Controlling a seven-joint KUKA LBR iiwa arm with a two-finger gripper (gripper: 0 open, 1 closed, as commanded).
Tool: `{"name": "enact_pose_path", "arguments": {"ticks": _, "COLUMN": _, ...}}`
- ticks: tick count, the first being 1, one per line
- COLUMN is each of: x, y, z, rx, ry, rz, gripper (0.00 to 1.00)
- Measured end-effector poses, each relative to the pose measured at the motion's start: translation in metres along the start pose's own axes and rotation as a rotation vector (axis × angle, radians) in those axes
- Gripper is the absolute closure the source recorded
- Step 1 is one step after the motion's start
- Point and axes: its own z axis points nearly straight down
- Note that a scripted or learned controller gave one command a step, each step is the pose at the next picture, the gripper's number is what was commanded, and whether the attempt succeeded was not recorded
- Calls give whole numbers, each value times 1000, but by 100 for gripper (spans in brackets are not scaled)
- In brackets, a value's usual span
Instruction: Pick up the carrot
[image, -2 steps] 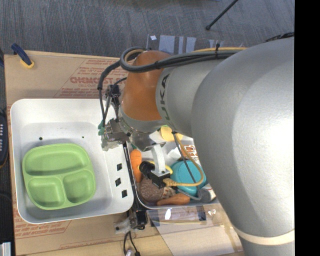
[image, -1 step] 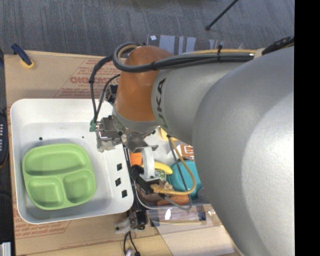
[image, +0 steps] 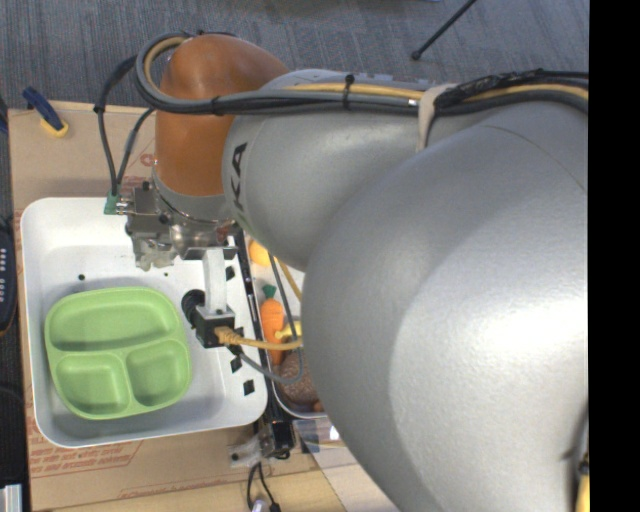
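Observation:
The carrot (image: 272, 318) is orange with a green top and lies in a narrow strip of the right bin, just past the divider between the bins. The big grey arm hides most of that bin. My gripper (image: 157, 248) hangs below the orange wrist band over the back of the left bin (image: 40, 300), up and to the left of the carrot and apart from it. Nothing shows in its grasp.
A green divided plate (image: 118, 350) lies in the front of the left bin. A yellow item (image: 258, 255) sits behind the carrot and a brown one (image: 292, 368) in front of it. A black cable mount (image: 205, 320) hangs by the divider.

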Motion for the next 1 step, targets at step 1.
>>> {"name": "enact_pose_path", "arguments": {"ticks": 1, "x": 31, "y": 9, "z": 0, "rx": 2, "ry": -1, "rz": 397, "gripper": 100}}
